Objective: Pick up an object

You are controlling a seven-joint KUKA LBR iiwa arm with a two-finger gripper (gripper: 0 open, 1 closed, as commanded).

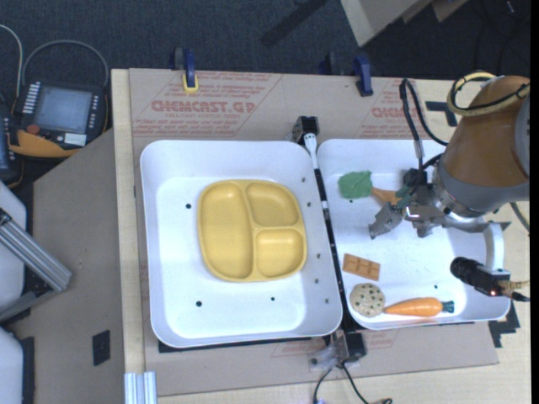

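A grey robot arm with an orange band reaches in from three o'clock over the right bin, one of two shallow white bins set side by side on a bench. Its gripper hangs low over the upper middle of that bin, dark fingers pointing toward nine o'clock. The fingers look spread apart with nothing between them, though the view is small and dark there.

The nearest things to the gripper lie at about eleven o'clock from the fingertips: a green leafy toy, and just beside it a small orange piece, close to the fingers and partly masked by them. Either looks the likeliest target, calling for a short shift up and left.

Farther off, at about six to seven o'clock from the gripper, lie a brown waffle-like square, a speckled round cookie and a toy carrot. The carrot's long axis runs from nine to three o'clock along the bin's near wall.

The left bin holds a yellow divided plate with three compartments, nothing in them.
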